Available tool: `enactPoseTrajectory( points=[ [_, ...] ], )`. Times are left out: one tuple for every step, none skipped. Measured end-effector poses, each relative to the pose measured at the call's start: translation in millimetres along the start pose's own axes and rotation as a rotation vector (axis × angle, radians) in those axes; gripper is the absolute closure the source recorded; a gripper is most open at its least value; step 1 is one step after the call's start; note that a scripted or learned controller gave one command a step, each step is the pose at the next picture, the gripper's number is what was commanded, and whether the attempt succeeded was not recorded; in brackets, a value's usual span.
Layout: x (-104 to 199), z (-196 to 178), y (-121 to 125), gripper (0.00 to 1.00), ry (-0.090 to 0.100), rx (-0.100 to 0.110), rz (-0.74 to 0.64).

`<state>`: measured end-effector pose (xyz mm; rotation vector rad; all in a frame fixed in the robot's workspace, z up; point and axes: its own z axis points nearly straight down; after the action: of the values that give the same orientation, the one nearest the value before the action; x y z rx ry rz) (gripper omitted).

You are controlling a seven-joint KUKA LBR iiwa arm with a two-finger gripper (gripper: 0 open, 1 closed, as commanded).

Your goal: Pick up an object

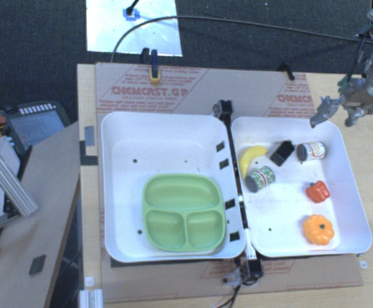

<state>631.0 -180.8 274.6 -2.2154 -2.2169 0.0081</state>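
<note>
My gripper (338,114) hangs above the far right corner of the right bin (346,165), fingers spread open with nothing between them. Below it in that bin lie a yellow banana (251,157), a small black block (281,152), a white can on its side with a red end (311,151), and a green-labelled can (260,178). Nearer the front sit a red pepper (318,191) and an orange pumpkin (318,230). The white can is the closest to the gripper, just below and left of it.
The left bin (128,140) holds a green divided plate (183,212). Black clips run along the divider between the bins (231,172). A teach pendant (35,126) and a metal rail (6,178) rest on the side table at left.
</note>
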Motion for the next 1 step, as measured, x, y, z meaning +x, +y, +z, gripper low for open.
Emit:
enactPoseTrajectory(
  points=[
    [0.7,-6.9,1.9,0.00,-0.002,-0.011,-0.003]
  ],
)
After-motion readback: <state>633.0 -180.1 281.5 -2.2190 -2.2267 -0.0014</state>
